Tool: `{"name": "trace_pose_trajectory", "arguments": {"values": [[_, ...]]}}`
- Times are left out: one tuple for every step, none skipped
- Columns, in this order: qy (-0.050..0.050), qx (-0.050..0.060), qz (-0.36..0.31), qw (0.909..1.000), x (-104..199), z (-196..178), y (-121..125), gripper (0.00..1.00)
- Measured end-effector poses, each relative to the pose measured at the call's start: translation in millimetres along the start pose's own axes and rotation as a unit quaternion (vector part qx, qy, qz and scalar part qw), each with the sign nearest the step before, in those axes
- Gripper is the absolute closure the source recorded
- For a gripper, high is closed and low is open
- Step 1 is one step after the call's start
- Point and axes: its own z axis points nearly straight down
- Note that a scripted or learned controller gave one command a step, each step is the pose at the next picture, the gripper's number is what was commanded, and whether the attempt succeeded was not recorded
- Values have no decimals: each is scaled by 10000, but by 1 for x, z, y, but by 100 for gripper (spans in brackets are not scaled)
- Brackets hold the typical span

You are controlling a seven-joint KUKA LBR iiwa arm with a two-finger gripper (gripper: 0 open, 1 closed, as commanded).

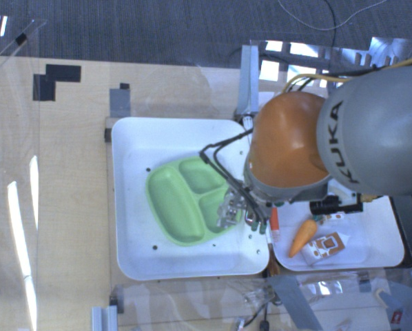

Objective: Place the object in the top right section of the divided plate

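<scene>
Your gripper (pixel 235 214) hangs over the right edge of the green divided plate (pixel 182 202) in the left bin (pixel 127 185); can't tell its state. The carrot (pixel 303 236) lies in the right bin (pixel 385 250), beside a small packet (pixel 326 246), well apart from the plate.

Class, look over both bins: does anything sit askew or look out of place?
The green divided plate lies turned at an angle to its white bin, not square with the walls. The carrot and small packet lie loosely in the other bin.
</scene>
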Motion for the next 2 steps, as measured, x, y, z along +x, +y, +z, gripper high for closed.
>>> {"name": "trace_pose_trajectory", "arguments": {"values": [[-11, 11, 728, 9973, -68, -11, -126, 100], [8, 7, 408, 9992, -12, 0, -33, 100]]}}
